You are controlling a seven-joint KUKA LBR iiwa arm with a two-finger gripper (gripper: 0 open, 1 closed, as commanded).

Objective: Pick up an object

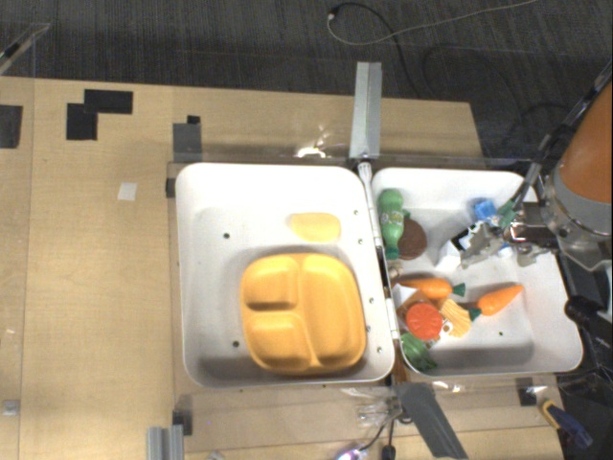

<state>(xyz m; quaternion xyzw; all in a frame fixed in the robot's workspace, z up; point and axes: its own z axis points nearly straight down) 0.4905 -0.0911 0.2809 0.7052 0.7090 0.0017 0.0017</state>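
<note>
- The gripper (487,238) hangs over the upper right part of the right bin (556,353), low among the toys; whether its pincer is apart or together cannot be told, since the tip is blurred against a small blue piece (484,208) just beside it.
- Nothing can be seen clamped in it, so I judge the pick not yet made.
- The things on offer all lie in the right bin: a carrot (498,300) to the lower right of the gripper, a second carrot (426,287) near the middle, a red tomato-like piece (424,321) touching a yellow corn-like piece (460,322) below it, and a green vegetable (390,220) beside a brown round piece (412,240) along the left wall.
- These look like play food of hard plastic: probably light, stiff, smooth and a little slippery, not fragile.
- The nearer carrot seems the easiest take: it lies apart from the others on bare floor, and a grasp across its thick middle should hold better than one at the tapering tip.
- The round pieces would likely roll or squirt out, and the clustered ones crowd each other.
- The left bin (206,257) holds a yellow divided tray (302,310) and a pale yellow flat piece (314,225) above it, both broad and flat, so poor for a pinch.
</note>
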